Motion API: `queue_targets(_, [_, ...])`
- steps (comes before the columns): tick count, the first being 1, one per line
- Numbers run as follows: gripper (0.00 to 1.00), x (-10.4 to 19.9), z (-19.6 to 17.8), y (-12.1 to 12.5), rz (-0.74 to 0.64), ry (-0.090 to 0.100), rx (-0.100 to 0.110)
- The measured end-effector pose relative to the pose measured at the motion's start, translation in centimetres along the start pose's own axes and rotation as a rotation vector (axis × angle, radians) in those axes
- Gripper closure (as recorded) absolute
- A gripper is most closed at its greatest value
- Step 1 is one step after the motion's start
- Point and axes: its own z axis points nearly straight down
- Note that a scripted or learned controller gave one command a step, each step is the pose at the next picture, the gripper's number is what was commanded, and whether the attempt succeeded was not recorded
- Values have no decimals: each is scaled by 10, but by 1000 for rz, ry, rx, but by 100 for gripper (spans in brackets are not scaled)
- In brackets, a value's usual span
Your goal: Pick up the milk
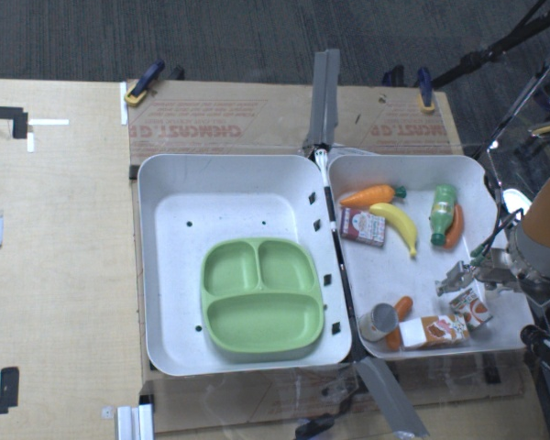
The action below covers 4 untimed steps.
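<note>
Hovering gripper: the arm is reaching in from the right and hanging its gripper over the near right part of the right bin, just above and to the left of the milk.
Claw state: it is blurring against the white bin floor, so I cannot tell whether it is released or clenched; nothing is showing as held in it.
Milk: a small white carton with red marks is lying tilted on the floor of the right bin, near its front right corner, just beside the gripper.
Orange box: it is lying flat just left of the milk, along the near wall.
Can: it is sitting in the near left corner of the right bin, with a small orange piece touching it.
Far side of the right bin: a carrot, a dark red carton, a banana and a green bottle are lying close together, well apart from the milk.
Left bin: it is holding a green divided plate near its front.
</note>
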Motion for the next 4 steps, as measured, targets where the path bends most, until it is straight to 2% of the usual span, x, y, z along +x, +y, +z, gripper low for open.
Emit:
queue_targets(1, [0, 0, 0, 0, 0, 0, 0])
queue_targets(2, [0, -7, -34, 1, -106, 0, -1])
queue_targets(3, [0, -2, -62, 34, -315, -1, -1])
queue_targets(4, [0, -17, 15, 2, -516, 1, 0])
